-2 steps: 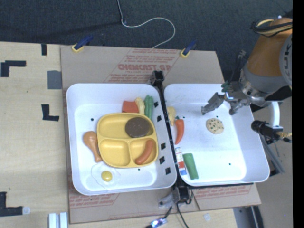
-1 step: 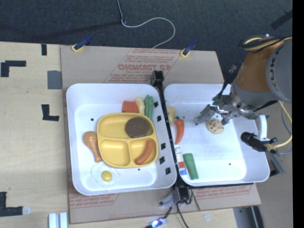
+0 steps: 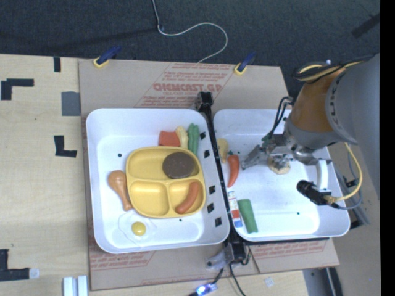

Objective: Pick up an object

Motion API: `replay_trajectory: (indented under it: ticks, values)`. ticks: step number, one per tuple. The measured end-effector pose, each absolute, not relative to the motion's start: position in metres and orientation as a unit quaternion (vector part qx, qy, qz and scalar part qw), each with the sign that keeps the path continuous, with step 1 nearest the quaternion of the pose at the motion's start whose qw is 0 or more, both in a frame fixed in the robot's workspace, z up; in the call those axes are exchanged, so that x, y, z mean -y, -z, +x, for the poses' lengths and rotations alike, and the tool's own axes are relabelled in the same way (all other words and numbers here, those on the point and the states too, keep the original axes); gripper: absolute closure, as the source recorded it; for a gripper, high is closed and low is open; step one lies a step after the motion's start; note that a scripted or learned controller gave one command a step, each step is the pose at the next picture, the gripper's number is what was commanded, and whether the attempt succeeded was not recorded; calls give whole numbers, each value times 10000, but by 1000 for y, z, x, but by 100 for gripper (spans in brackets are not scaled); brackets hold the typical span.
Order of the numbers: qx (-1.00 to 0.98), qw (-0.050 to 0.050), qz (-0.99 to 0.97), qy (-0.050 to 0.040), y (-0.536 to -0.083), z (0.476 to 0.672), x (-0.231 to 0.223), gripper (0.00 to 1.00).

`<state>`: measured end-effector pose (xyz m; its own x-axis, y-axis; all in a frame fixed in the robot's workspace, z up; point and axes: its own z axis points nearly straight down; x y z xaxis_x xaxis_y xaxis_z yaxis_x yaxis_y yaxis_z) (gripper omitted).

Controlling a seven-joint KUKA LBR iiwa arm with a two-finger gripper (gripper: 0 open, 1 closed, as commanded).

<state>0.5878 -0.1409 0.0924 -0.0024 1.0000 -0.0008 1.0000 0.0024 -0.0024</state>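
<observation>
Camera view from above has both white bins in front of me, side by side on a cardboard sheet (image 3: pixel 185 85) that lies on the bench. My arm (image 3: pixel 321 106) comes in from the right, its orange band above the wrist, and the gripper (image 3: pixel 262 156) sits low over the right bin (image 3: pixel 308 224), in its upper middle part. From this slant I cannot tell how the hand stands, parted or closed, and I see nothing that I could call held.

Just right of the gripper a small pale piece (image 3: pixel 281 165) lies on the bin floor, partly under the wrist hardware; I cannot make out what it is. Near the bin's left wall lies an orange carrot (image 3: pixel 232 169), just left of the gripper but apart from it, with a small yellow item (image 3: pixel 221 147) above it. Lower along the same wall sits a green block (image 3: pixel 247 215), tilted, with a thin white stick (image 3: pixel 234 209) just beside it.

The left bin (image 3: pixel 102 227) carries a yellow tray (image 3: pixel 145 196) with compartments. A brown patty (image 3: pixel 179 164) fills its upper right compartment and a sausage (image 3: pixel 189 197) lies in the lower right one. A drumstick (image 3: pixel 119 186) rests against the tray's left edge, a fried egg (image 3: pixel 138 229) lies below the tray, and red, yellow and green pieces (image 3: pixel 182 137) crowd just above it.

A black cable with a yellow wire loops off the arm (image 3: pixel 318 193) over the right bin's right side.
</observation>
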Motion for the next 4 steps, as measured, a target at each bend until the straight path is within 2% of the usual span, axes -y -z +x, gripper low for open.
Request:
replay_trajectory:
  ticks: [1,2,3,4]
  values:
    - [7074,-25,-7068,1,-88,590,142,0]
    - [7071,-55,-7071,7,-99,590,143,100]
    - [7074,-4,-7068,3,-160,586,142,100]
    - [7077,-16,-7065,9,-204,592,143,100]
